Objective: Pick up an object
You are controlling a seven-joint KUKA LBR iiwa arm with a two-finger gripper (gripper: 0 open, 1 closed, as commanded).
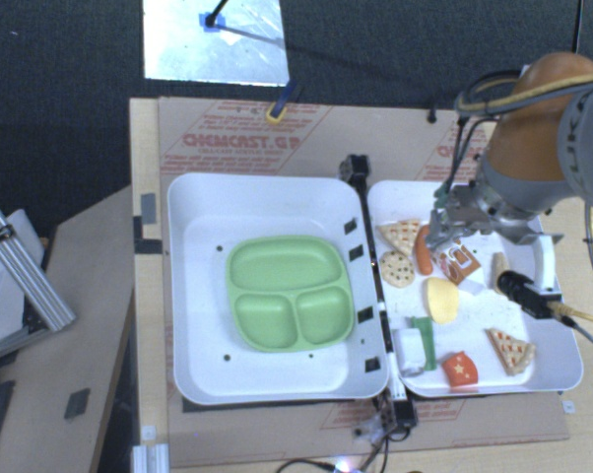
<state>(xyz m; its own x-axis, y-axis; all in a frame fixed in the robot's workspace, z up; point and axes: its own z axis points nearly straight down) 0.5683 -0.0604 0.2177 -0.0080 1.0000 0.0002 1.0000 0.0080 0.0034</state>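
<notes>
The gripper (444,227) should be centred over the orange carrot (424,249) before closing; finger state cannot be told

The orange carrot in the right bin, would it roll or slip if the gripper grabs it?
The carrot looks smooth, rounded and tapered, so it could slip or roll sideways. It seems like a small, rigid, light toy. The waffle and cookie lie close by and may get nudged.

The arm (558,126) is cut off at the three o'clock edge. It hides the right bin (562,368) at its one o'clock corner.
</notes>
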